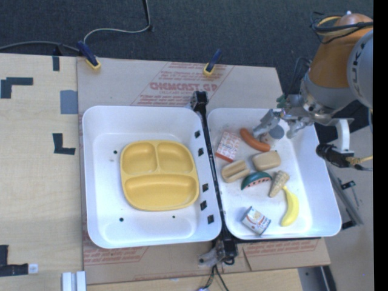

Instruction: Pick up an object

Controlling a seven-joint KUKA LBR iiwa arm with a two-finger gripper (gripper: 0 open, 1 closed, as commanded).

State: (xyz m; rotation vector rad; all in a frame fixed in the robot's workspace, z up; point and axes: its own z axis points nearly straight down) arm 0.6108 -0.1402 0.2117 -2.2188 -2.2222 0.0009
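Observation:
The right white bin [315,214] holds several toy foods: an orange hot dog [254,140], a red-and-white packet [228,145], two tan bread pieces [267,160] [234,171], a watermelon slice [256,179], a cone [278,183], a yellow banana [290,207] and a small carton [256,220]. My gripper [276,126] hangs over the bin's far right part, just right of and above the hot dog. Its fingers look spread with nothing between them.
The left white bin [100,174] holds a yellow divided plate [159,175]. A black divider with clips [206,162] runs between the bins. Yellow clamps [89,55] [212,65] and a cable sit at the bench's far edge. The arm's orange band [339,53] looms at right.

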